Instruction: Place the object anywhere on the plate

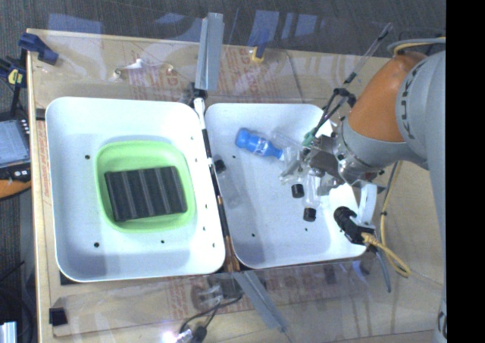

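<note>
Far to the left of the end effector, the left bin (61,182) on the counter (114,61) holds a green plate (142,154) with a dark ribbed insert (144,191) at its middle. The plate lies flat, well apart from the arm. Nearer, across the divide between the bins, the right bin (258,235) holds a plastic bottle (261,144) with a blue label, lying on its side just up and left of the end effector, its clear end pointing toward it. The end effector (303,196) hangs low over the right half of this bin, its two dark fingertips (298,190) apart with only white bin floor between them; it grips nothing. Behind it, to the right, the grey arm (424,114) with its orange band (383,107) reaches in over the bin's edge.
</note>
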Controlling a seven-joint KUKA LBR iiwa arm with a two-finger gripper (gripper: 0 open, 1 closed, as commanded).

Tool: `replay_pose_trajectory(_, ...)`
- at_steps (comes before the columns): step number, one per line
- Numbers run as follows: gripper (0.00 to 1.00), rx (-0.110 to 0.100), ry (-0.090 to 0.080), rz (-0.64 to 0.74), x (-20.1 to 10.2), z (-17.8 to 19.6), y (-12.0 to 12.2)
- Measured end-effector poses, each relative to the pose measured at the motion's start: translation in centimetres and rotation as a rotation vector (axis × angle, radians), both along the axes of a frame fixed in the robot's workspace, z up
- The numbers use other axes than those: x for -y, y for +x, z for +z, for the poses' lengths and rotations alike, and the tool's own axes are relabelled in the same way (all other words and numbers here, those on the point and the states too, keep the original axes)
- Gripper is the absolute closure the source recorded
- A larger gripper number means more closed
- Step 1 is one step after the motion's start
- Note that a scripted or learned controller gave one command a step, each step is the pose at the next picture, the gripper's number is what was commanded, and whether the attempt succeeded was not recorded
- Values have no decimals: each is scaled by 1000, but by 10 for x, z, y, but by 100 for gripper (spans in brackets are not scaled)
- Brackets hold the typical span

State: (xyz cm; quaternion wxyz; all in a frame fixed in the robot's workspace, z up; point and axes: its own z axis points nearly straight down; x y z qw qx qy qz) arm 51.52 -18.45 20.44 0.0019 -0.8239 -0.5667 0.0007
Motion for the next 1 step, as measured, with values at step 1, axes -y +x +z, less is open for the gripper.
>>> replay_pose_trajectory(1, 0, 0, 0, 0, 0, 0, 0)
